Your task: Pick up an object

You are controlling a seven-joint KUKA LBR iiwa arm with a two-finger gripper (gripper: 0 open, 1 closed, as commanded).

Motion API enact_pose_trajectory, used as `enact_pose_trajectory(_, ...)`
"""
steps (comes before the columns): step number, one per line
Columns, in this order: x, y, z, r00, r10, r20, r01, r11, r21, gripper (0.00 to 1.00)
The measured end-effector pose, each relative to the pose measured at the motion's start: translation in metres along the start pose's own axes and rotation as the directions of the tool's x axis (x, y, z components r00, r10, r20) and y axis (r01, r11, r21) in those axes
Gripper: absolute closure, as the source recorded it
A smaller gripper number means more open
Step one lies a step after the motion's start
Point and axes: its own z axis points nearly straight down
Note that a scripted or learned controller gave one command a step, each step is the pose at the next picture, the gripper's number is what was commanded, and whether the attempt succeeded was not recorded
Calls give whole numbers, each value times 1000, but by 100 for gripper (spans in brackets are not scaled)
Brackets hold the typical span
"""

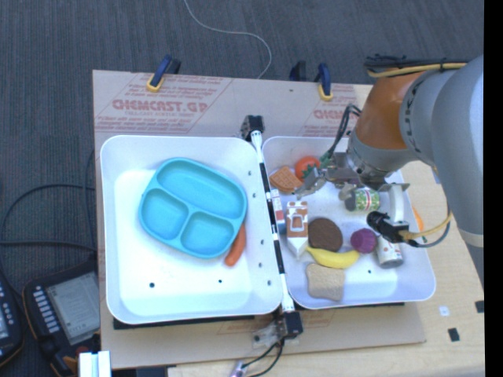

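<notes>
A: Your hand (314, 177) hovers low in the right bin (424, 285), beside the tomato (306, 166) — grip state, I can't tell.
B: You're mid-approach; settle squarely over it before lifting.

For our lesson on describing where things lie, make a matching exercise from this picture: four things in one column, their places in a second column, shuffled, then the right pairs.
Things:
1. carrot
2. banana
3. tray
4. tomato

Places:
A. far end of the right bin, near the tool
B. middle of the left bin
C. left bin, against the tray's right edge
D. right bin, just under the brown disc

Pairs: 1-C, 2-D, 3-B, 4-A
</notes>
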Motion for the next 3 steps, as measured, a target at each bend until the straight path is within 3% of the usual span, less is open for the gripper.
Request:
enact_pose_trajectory(1,4,-71,24,1000,2,0,-2,1000,-6,0)
enact_pose_trajectory(2,4,-71,14,1000,2,1,-2,1000,-7,100)
enact_pose_trajectory(3,71,-106,-73,1000,0,-2,0,1000,2,100)
